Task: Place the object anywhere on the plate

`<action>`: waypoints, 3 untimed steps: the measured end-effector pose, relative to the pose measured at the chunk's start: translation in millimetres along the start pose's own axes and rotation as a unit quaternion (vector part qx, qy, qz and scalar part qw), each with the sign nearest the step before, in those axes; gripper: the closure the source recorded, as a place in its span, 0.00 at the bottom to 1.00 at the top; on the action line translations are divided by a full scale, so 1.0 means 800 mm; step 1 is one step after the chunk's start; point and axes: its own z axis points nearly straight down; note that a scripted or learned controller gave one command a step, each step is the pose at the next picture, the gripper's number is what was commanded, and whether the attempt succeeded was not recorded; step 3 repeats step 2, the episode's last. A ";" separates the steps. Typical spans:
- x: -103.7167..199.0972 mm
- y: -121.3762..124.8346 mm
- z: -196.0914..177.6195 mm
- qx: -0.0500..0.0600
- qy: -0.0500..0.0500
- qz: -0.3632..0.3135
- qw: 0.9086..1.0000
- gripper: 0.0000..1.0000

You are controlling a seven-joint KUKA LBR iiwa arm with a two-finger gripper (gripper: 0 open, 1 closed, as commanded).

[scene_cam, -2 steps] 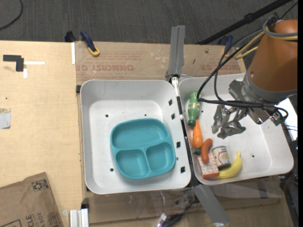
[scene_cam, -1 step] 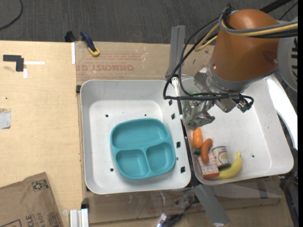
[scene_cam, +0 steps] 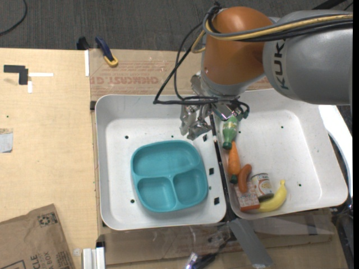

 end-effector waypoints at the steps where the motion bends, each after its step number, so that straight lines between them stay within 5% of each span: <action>1: 0.082 0.075 -0.118 0.000 0.000 0.015 1.000 1.00; 2: 0.070 0.127 0.023 -0.001 0.002 -0.022 1.000 1.00; 3: 0.070 0.127 0.023 -0.001 0.002 -0.022 1.000 1.00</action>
